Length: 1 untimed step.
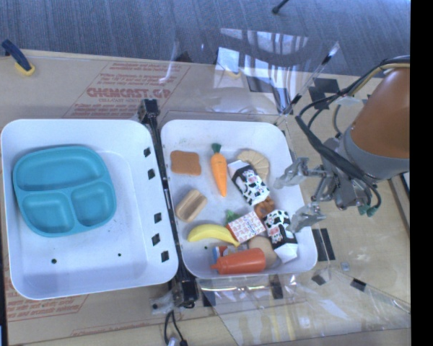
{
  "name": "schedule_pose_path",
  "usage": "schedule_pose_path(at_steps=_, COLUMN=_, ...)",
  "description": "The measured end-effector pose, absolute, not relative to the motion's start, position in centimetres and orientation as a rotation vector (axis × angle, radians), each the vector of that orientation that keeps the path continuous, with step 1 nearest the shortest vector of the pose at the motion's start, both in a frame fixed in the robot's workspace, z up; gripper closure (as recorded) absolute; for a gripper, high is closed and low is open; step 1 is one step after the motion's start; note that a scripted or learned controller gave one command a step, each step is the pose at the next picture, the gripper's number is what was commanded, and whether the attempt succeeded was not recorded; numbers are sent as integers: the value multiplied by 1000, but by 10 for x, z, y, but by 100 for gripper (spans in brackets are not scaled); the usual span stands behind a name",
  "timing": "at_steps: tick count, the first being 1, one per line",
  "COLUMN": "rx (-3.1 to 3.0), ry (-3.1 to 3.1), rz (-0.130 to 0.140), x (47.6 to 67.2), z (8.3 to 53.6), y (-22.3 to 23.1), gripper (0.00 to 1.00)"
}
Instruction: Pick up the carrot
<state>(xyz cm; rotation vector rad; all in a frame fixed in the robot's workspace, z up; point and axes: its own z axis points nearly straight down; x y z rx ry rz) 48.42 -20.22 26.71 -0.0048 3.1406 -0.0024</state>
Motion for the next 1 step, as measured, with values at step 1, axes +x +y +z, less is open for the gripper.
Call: schedule_pose_path(at_steps=1, rx=-17, ry=3147, rz=7, x=556, z=184, y=-163, gripper=0)
